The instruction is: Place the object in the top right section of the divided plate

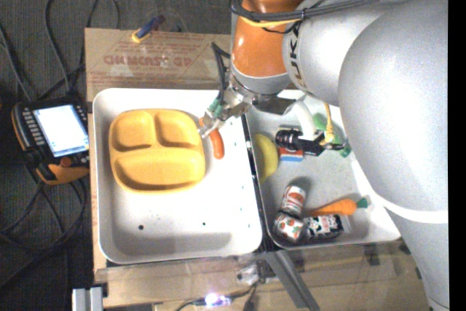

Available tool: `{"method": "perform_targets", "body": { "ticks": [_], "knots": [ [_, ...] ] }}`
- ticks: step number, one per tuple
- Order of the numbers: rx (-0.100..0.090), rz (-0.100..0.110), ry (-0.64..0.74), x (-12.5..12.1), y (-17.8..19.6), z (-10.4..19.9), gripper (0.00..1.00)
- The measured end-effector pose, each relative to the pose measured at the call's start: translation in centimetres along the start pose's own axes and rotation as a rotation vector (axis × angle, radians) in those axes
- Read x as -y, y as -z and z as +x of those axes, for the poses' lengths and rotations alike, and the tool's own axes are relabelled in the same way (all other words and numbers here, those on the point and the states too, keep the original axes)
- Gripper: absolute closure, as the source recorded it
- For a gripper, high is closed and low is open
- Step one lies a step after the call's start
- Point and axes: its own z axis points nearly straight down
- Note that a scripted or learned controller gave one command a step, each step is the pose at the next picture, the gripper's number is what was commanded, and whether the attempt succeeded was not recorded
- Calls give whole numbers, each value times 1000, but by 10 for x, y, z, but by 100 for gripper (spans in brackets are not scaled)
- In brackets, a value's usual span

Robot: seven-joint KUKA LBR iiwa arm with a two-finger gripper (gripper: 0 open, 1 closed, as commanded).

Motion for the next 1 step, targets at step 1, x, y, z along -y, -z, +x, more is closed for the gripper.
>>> {"method": "perform_targets", "body": {
  "ticks": [1],
  "knots": [
    [3,-1,126,-46,-19,23,100]
  ]
}}
